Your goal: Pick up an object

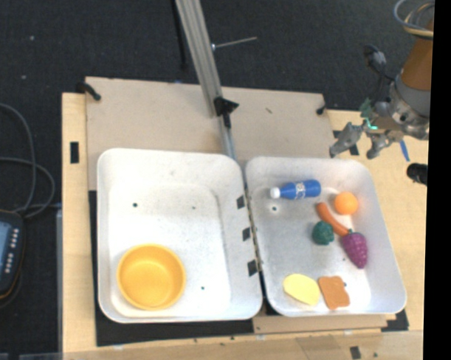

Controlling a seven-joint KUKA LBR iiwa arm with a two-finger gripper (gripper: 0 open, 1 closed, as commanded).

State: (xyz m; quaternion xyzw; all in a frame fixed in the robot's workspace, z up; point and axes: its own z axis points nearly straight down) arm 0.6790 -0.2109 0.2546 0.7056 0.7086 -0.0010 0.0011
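End effector hangs spread and unladen just beyond the right bin's far rim

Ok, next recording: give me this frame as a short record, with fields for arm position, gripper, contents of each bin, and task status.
arm: above the bench's far right corner, outside the bins
gripper: open, nothing between its fingers
left bin: yellow bowl in the near left corner
right bin: blue bottle, orange ball, carrot, green piece, purple grapes, yellow piece, orange piece
task status: no object picked up yet
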